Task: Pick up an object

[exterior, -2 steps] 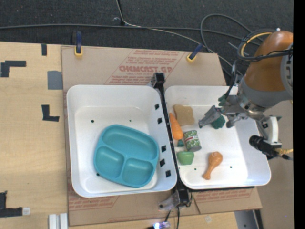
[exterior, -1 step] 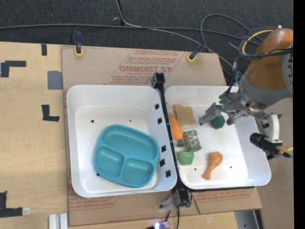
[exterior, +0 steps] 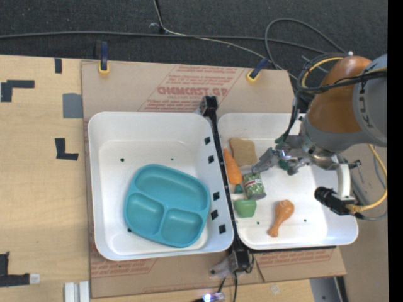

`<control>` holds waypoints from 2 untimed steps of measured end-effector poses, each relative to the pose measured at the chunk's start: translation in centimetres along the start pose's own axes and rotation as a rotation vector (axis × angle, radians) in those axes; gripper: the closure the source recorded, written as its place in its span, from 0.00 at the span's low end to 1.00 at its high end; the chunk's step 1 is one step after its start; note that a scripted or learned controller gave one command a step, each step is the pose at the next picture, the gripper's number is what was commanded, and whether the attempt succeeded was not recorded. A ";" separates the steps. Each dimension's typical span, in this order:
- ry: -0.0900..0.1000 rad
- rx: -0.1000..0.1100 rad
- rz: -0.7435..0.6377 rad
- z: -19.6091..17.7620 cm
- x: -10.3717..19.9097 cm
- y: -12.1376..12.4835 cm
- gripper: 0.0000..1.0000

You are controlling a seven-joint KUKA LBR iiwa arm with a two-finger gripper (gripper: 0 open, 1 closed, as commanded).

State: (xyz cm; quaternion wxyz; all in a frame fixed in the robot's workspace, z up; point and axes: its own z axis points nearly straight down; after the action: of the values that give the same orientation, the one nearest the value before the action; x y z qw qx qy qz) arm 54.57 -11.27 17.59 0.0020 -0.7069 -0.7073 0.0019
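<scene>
The right bin point(exterior: 315, 234) holds several small items. A tan slab point(exterior: 242, 150) lies at its far left, with an orange carrot point(exterior: 232, 167) alongside the divider. A green can point(exterior: 254, 185) lies on its side below them, above a small green block point(exterior: 245, 207). An orange drumstick point(exterior: 281, 217) rests near the front. My gripper point(exterior: 277, 163) hangs over the bin's middle, just right of and above the can. Its fingers are spread open, with nothing between them. One fingertip point(exterior: 262, 163) points toward the can.
The left bin point(exterior: 104, 137) holds a blue divided plate point(exterior: 167, 205). A black divider point(exterior: 217, 168) runs between the bins. Cables loop behind the arm at the upper right. A black fitting point(exterior: 330, 200) on the arm hangs over the right bin's right side.
</scene>
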 end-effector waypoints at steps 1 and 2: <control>0.000 0.001 0.000 6.3 0.1 -0.7 0.00; -0.001 -0.004 0.000 9.2 0.1 -0.7 0.00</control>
State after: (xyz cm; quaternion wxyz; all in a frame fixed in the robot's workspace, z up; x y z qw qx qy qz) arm 53.87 -11.16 8.35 0.0001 -0.7068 -0.7074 0.0009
